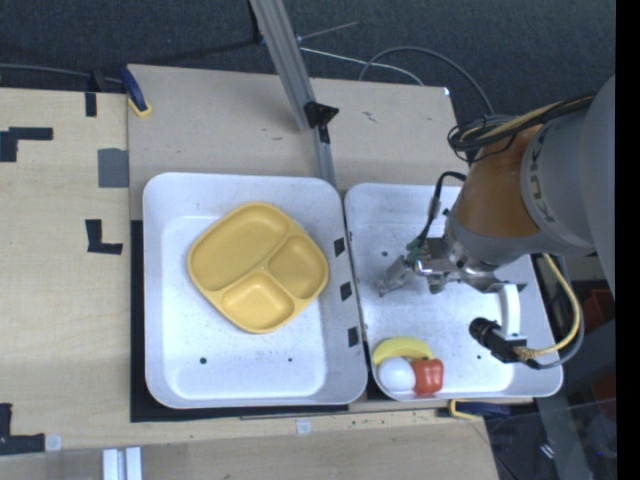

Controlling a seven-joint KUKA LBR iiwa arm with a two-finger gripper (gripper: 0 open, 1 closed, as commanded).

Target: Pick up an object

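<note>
Dark carpet borders a light wooden bench [60, 268] carrying two shallow white bins side by side, viewed from above at a slant.

Gripper [400, 274]: over the right bin [400, 208], roughly mid-bin, toward its left half. Fingers stand apart; nothing visible between them. One slim grey finger [392, 280] slants down-left toward the bin floor; whether it touches the floor cannot be told. Orange wrist band [495, 198] and grey arm [580, 178] enter from the right, covering the bin's upper right corner. Black cables loop above the arm; a yellow cable curves along the bin's right side, by a black fitting [490, 336].

Right bin contents: three small objects clustered in the lower left corner, against the front wall. Yellow curved piece [400, 347] at the back, white egg-shaped object [398, 374] in front of it, red object [428, 376] just beside the white one on its right. All three appear touching one another. The cluster sits near the gripper, below it in the view, apart from the fingers.

Left bin [170, 368]: yellow three-compartment plate [258, 266] lying flat in the upper middle, turned at an angle to the bin walls.

Further out: grey metal rail [285, 48] running diagonally from the top edge down to the seam between bins. Black tape marks on the bench at left. Blue-and-yellow clamp [136, 93] near the board's upper left corner.
</note>
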